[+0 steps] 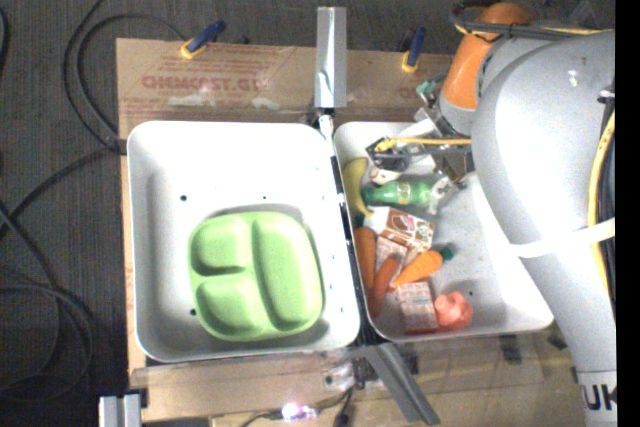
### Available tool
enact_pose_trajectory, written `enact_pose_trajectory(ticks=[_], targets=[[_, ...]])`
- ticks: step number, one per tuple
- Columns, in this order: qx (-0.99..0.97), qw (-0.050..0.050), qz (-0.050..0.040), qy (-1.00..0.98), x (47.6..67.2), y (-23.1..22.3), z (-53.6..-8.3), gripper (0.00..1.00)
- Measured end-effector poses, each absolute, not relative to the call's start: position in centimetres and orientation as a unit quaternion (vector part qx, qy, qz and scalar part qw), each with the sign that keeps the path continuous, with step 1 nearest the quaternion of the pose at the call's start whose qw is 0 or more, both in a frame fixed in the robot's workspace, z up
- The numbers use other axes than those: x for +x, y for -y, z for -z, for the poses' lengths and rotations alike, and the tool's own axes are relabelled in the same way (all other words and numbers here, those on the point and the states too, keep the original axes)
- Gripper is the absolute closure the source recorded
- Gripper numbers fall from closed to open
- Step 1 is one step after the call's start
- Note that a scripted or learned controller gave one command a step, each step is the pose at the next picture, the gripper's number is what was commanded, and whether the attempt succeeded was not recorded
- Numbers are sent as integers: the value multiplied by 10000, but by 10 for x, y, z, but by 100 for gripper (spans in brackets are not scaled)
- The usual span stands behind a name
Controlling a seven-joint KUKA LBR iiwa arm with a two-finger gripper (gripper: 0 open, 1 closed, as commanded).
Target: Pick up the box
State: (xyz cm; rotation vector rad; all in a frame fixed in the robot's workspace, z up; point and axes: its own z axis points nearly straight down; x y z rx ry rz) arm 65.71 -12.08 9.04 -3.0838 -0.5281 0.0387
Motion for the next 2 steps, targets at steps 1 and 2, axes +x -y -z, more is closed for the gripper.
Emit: enact_pose_trajectory(ticks=[1,2], targets=[[-9947,22,-98,1020,657,110,-90,0],[-9945,11,-27,1047,660,108,-98,100]])
